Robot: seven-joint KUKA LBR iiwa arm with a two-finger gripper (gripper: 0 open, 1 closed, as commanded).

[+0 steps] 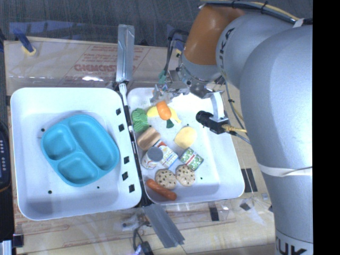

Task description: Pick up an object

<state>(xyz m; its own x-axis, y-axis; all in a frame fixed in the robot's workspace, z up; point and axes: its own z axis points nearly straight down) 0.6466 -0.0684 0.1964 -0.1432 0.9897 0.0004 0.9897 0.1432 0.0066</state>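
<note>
The fingers (161,91) of the gripper (163,93) are blurred against the toys, so whether they grip anything cannot be told. They sit at the upper left of the right bin (229,163), just above an orange carrot (164,110) and a yellow piece. A blue tray (79,149) lies in the left bin (26,158).

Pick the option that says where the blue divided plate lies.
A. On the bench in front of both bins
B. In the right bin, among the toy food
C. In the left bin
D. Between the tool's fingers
C: the blue divided plate lies flat on the floor of the left bin, while the toy food, such as the carrot and cookies, sits in the right bin.
</note>
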